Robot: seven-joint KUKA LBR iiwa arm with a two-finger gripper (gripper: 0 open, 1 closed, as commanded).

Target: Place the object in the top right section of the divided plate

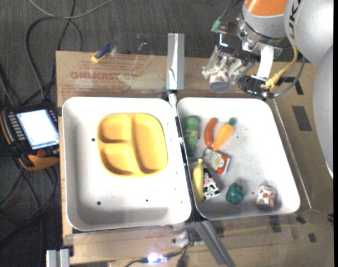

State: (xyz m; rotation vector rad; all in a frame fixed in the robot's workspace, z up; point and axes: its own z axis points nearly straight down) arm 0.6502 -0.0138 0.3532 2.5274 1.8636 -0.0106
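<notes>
Camera view: pincer [220, 77] above right bin [280, 128] far edge; yellow divided plate [133, 143] left.

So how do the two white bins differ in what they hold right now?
The left bin holds one thing, a yellow divided plate with bare sections. The right bin holds many small toys, among them a carrot and a banana. Both bins are shallow, white and alike in size.

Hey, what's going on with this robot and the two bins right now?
The arm's gripper hangs above the bench beyond the right bin, gripping a small white cup-like object between its fingers. The yellow divided plate sits in the left bin with nothing in it. Toy foods, including a carrot, lie in the right bin.
</notes>
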